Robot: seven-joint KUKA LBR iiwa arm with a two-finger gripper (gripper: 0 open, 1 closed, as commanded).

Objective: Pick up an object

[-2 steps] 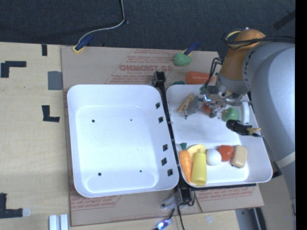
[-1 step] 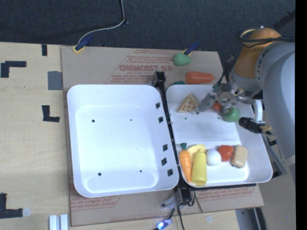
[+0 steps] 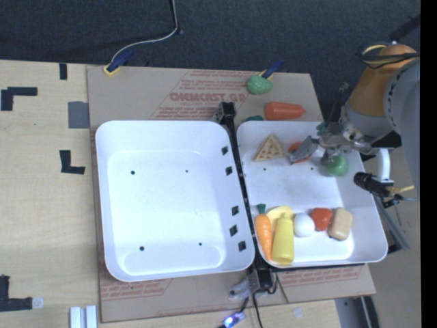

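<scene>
My gripper (image 3: 302, 153) hangs low over the far part of the right bin (image 3: 362, 251), reaching in from the right. A small red piece (image 3: 294, 146) lies right at its tip, and I cannot tell whether they touch. A green round object (image 3: 334, 165) sits just right of the gripper, under the wrist. To its left lies a tan wedge (image 3: 270, 149). Along the bin's near edge lie an orange carrot (image 3: 263, 231), a yellow bottle (image 3: 283, 238), a white egg (image 3: 303, 225), a red tomato (image 3: 321, 219) and a tan bread piece (image 3: 340, 224).
The left bin (image 3: 109, 183) stands beside the right one, with black clips (image 3: 235, 183) joining them. On the cardboard behind the bins lie a green item (image 3: 259, 84) and a red-orange pepper (image 3: 283, 110). The arm's orange band (image 3: 372, 91) rises at the right.
</scene>
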